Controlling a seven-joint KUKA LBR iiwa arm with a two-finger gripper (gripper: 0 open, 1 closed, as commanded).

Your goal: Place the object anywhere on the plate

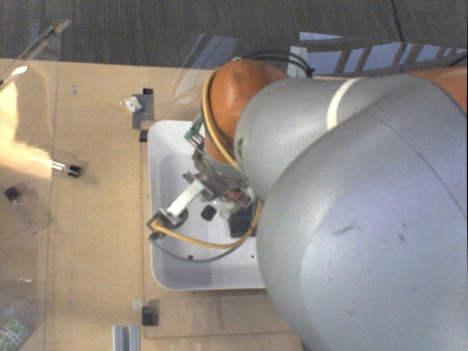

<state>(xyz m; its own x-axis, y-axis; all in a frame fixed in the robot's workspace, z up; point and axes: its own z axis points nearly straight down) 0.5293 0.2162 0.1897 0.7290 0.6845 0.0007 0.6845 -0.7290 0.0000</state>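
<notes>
- The grey arm (365, 218) looms nearest, on the right, its orange band (234, 101) above the bin's far edge.
- The pincer (223, 196) hangs low inside the white bin (172, 269); I cannot tell whether it is released or clenched.
- A small black object (208, 213) lies on the bin floor, just beside the pincer.
- Left, the counter (88, 254) bears a black-capped tube (66, 169).

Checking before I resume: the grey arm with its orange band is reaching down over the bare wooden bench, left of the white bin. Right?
Not quite. The camera view shows the grey arm with its orange band reaching down over the white bin, not over the bare wooden bench to its left.
</notes>
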